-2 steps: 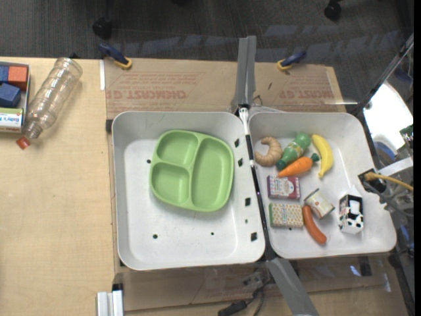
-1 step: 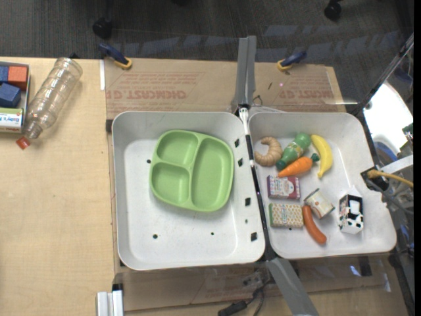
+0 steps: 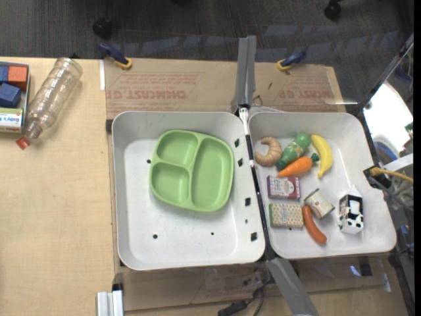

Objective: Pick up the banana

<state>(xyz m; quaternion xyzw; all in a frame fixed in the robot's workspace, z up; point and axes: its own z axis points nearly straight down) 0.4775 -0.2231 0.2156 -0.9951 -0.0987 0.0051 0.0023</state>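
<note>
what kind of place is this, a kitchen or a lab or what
Probably a robotics lab or test bench, not a kitchen: two shallow white bins sit on clamped brown cardboard, the small yellow toy banana lies among toy foods, and office chair wheels stand behind.

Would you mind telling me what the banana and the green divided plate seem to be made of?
The banana looks like moulded plastic: uniform yellow, smooth, faint sheen, probably a toy. The green divided plate also looks plastic, matte to satin, with soft rounded compartment ridges.
</note>
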